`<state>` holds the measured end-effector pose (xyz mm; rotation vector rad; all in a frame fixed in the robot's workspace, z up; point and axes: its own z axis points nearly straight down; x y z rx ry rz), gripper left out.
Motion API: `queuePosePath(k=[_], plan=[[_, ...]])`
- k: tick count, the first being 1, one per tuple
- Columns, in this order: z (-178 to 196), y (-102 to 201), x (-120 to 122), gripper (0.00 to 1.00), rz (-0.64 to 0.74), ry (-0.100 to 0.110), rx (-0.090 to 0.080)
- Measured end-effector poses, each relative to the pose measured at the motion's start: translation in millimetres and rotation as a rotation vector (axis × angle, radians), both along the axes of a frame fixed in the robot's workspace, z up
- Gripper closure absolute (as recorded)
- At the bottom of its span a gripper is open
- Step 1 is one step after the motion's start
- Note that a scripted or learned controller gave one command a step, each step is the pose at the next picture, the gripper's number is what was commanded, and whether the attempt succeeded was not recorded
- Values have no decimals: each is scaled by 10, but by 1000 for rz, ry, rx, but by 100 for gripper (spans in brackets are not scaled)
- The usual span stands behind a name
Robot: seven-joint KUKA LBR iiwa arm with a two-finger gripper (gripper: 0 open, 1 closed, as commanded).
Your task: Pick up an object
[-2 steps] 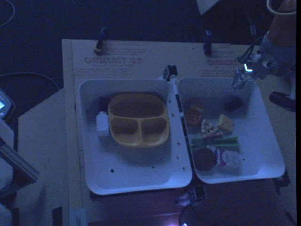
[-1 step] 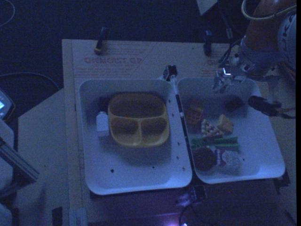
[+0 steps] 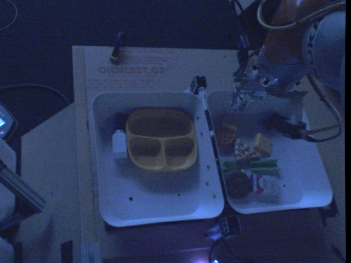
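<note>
In the near corner of the right bin (image 3: pixel 307 196), at the front of the dim desk (image 3: pixel 82 92), we find the small heap that the task draws on: a white packet (image 3: pixel 267 183) and a dark round piece (image 3: pixel 237 184) nearest us, green sticks (image 3: pixel 258 165) just behind them, then a pale yellow block (image 3: pixel 262 144) and an orange-red piece (image 3: pixel 226 134) hard against the divider. The sticks lie with their long axis roughly across the bin, left to right in the view. Further back hangs the pincer (image 3: pixel 243 99), above the far left corner of that same bin, with the arm (image 3: pixel 307 32) coming in from the right; whether its tips are spread or pressed together we cannot tell in this gloom, and we see nothing between them. So the heap lies toward us from the pincer and slightly to the view's right; the orange-red piece is, we judge, the nearest candidate. The left bin (image 3: pixel 104 163) holds a yellow divided tray (image 3: pixel 162 138) and a small white bottle (image 3: pixel 119 143).
</note>
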<state>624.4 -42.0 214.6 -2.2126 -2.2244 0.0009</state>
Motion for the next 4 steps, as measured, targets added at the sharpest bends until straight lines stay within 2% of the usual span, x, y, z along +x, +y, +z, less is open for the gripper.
queuePosePath(k=[1,2,3,4], plan=[[124,626,-51,100,1,-5,0],[17,733,-89,100,-3,0,-2],[155,670,-11,100,-5,-7,-2],[203,685,-120,100,-6,-1,-1]])
